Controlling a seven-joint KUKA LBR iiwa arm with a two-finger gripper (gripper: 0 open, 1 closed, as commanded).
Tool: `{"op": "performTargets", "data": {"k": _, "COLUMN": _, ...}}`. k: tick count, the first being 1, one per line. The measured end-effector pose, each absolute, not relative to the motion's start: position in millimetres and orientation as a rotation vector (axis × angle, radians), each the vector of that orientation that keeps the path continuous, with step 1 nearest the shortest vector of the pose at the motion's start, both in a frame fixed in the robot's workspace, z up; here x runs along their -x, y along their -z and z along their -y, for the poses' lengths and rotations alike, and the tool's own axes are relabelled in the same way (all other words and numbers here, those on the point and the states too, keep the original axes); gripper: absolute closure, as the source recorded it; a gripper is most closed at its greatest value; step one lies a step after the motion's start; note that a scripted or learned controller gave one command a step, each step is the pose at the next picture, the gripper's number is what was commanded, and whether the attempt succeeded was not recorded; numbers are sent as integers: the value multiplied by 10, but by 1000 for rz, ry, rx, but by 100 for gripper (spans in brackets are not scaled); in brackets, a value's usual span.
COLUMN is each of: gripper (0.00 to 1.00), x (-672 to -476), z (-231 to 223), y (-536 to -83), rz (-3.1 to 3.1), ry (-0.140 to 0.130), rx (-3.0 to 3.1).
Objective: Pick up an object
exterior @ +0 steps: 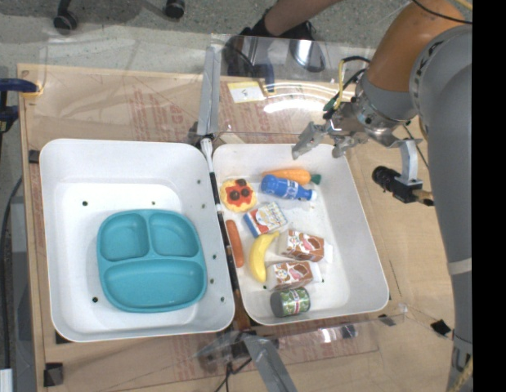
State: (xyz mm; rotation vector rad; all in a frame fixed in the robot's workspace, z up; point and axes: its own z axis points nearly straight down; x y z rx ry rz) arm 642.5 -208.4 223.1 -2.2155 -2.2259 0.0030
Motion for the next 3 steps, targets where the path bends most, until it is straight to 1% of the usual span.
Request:
{"op": "performTargets", "data": {"k": 1, "gripper": 0, "x": -6523, "z": 2539, "y": -860, "rz": 2348, "ry": -3, "rx": 2078}}
{"op": "performTargets", "data": {"k": 2, "gripper": 100, "x": -6513, "z": 2551, "y": -969, "rz": 2352, "ry": -16, "rx": 2066}}
{"op": "performTargets", "data": {"k": 3, "gripper": 100, "x": -6543, "z": 1953, "y": -1970, "rz": 2436, "ry": 0, "rx": 1988}}
